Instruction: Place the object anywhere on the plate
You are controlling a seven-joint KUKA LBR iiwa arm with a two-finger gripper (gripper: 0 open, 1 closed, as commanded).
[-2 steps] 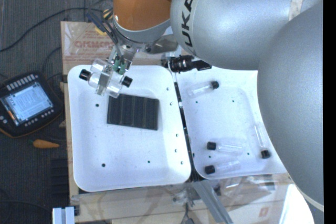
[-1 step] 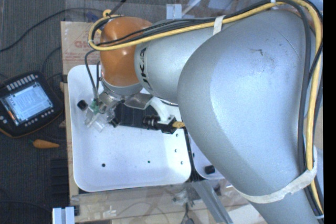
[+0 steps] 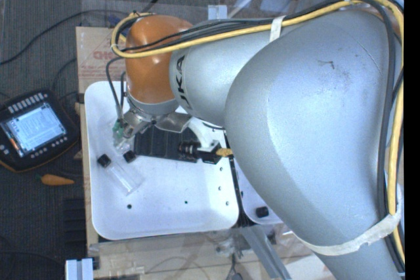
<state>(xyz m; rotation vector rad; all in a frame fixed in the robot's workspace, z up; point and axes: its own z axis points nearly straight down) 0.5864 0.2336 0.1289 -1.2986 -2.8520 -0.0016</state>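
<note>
My gripper (image 3: 122, 146) hangs below the orange wrist band (image 3: 149, 69), low over the back left part of the left white bin (image 3: 164, 213). The big grey arm covers its black body and most of the bench. A clear plastic piece (image 3: 125, 177) lies just in front of the gripper, near the bin floor. Two small black pieces (image 3: 104, 159) (image 3: 129, 156) sit to either side above it; I cannot tell whether they belong to the gripper. Something small and greenish (image 3: 118, 131) shows at the gripper's left side.
The arm hides nearly all of the right bin; a sliver of its floor with a small dark item (image 3: 261, 212) shows at the bottom. A hand-held control pendant (image 3: 33, 128) lies left of the bench. Cables run over the arm.
</note>
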